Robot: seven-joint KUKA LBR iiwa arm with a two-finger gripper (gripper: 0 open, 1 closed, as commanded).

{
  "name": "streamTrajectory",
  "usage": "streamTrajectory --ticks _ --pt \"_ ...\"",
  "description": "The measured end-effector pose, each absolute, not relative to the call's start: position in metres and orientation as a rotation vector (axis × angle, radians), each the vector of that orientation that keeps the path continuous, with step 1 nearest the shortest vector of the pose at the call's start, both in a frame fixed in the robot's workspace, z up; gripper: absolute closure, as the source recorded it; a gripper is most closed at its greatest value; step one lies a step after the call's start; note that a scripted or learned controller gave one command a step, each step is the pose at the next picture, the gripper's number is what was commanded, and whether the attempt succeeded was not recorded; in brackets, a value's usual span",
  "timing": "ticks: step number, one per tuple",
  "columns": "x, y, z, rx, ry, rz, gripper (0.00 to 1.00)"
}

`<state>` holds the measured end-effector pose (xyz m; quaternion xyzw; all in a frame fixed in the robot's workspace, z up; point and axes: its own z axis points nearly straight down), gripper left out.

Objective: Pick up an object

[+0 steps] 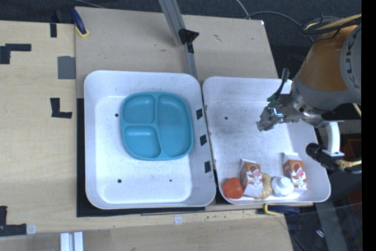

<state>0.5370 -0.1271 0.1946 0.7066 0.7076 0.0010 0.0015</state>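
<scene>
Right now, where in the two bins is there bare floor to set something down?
Left bin: bare strip below the blue divided plate. Right bin: bare middle left of the pincer. Crowded at its bottom edge: cartons, orange ball.

Plate [157,126] in left bin [94,144]

We see the tool [265,121] hovering over the bare upper floor of the right bin [235,126], well apart from the items below. Along that bin's near edge lie an orange ball [233,187], a small carton [252,177], a white bottle [283,186] and a second carton [295,171]. The left bin [103,126] holds a blue divided plate [157,126] on the wooden surface [129,38].
</scene>
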Motion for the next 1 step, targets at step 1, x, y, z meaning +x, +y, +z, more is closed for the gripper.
streamTrajectory --ticks 1 --pt "0.5341 -0.0762 0.2093 2.215 2.23 0.002 1.0"
